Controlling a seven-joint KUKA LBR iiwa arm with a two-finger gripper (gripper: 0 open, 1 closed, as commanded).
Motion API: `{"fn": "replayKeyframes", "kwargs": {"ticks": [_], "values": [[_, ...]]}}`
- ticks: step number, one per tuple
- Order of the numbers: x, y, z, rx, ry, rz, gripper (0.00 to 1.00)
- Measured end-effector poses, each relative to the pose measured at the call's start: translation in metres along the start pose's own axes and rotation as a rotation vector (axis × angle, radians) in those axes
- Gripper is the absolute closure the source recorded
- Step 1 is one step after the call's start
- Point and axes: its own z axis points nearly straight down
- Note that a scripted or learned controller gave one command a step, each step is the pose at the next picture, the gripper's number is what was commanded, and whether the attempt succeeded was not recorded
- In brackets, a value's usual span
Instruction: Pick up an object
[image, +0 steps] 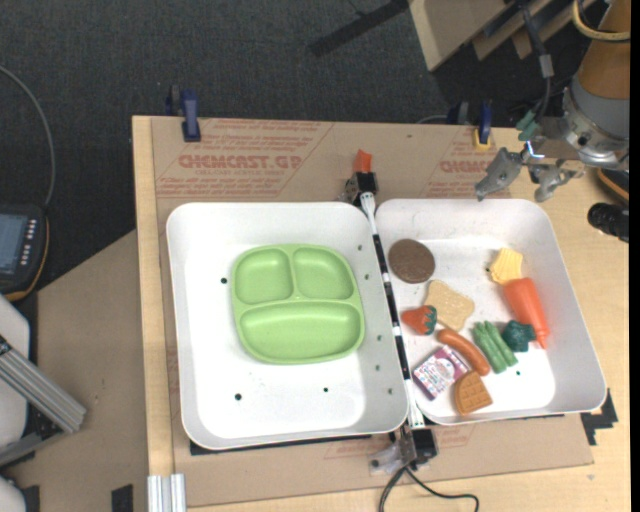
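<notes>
The end effector (522, 172) hung above the far right edge of the counter (280, 165), just beyond the far rim of the right bin (575, 330), its two fingers spread wide with nothing between them, so no pick had begun. All candidate objects lay in the right bin: a brown round disc (411, 260) near the divider, a yellow piece (506, 265) and an orange carrot (526, 306) toward the right wall, a tan cracker (450, 303), a red strawberry-like piece (420, 320), a sausage (463, 350), green beans (494, 346), a pink packet (436, 373) and a bread-coloured piece (472, 394) near the near edge. They were bunched, several touching, which left little finger room around the sausage and beans. The disc and the yellow piece stood more apart, with bare bin floor around them, and looked the easier grasps. The left bin (195, 300) carried a green divided plate (297, 303) at its centre, well clear of the arm's likely path
</notes>
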Motion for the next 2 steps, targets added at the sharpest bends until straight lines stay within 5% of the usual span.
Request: {"fn": "replayKeyframes", "kwargs": {"ticks": [1, 2], "values": [[-0.056, -0.015, 0.110, 0.011, 0.002, 0.005, 0.00], [-0.080, -0.021, 0.203, 0.007, 0.006, 0.001, 0.00]]}}
